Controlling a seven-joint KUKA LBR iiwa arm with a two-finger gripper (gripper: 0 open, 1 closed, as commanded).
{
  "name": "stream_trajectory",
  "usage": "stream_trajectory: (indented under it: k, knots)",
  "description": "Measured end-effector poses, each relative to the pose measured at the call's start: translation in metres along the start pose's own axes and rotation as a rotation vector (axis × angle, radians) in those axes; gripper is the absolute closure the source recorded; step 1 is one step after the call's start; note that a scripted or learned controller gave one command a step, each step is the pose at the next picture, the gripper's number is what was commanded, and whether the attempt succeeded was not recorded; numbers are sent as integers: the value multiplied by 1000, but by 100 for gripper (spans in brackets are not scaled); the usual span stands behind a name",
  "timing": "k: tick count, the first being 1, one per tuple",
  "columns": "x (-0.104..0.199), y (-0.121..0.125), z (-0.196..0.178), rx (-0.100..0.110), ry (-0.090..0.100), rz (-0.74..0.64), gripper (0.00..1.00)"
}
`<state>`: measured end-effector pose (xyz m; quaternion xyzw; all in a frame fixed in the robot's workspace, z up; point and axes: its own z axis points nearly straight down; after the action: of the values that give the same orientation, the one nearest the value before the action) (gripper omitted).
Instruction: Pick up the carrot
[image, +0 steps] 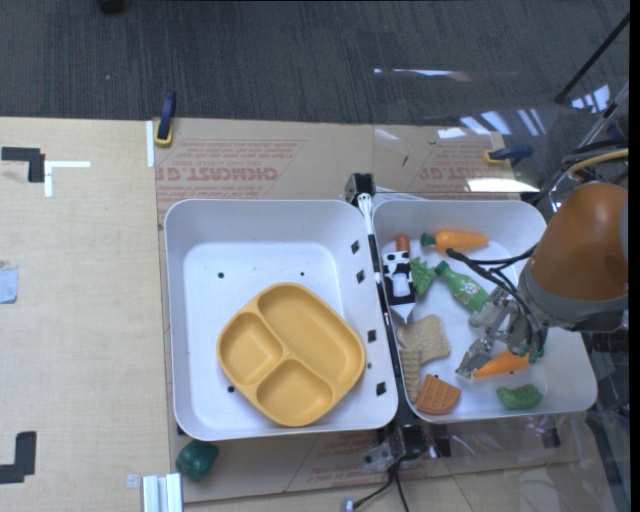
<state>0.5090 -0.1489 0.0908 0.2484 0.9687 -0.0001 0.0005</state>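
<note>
The arm reaches in from the right over the right bin, its orange band hanging above the bin's right wall, and the claw is down low in the front half of that bin, angled toward the pile of toy food. Right against its tip lies an orange piece, which looks like a carrot; it sits just beside or partly under the claw, but the view is too small and cluttered to tell whether it lies between the fingers, or how far the claw is open. A second carrot, with a green top, lies near the back wall of the same bin, well apart from the claw. So the nearer orange piece seems the one being tried for, judging by where the claw stands. Around it lie a green bottle, a slice of bread, a waffle-like biscuit, a green vegetable at the front and a black-and-white toy by the dividing wall. The left bin carries a yellow divided plate, likely a place to set things down. The bins rest on cardboard spread on the tabletop, printed in red letters that run upside down; the line reads something like "CHEMCAST GP", though I am not sure of it. A green thing lies outside by the front left corner.
</note>
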Motion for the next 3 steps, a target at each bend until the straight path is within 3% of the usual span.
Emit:
stream_trajectory:
  k: [1,2,3]
  knots:
    - [-69,78,-1,-1,-4,34,0]
    - [-142,32,0,3,3,224,0]
    - [-163,7,-49,-1,-9,466,0]
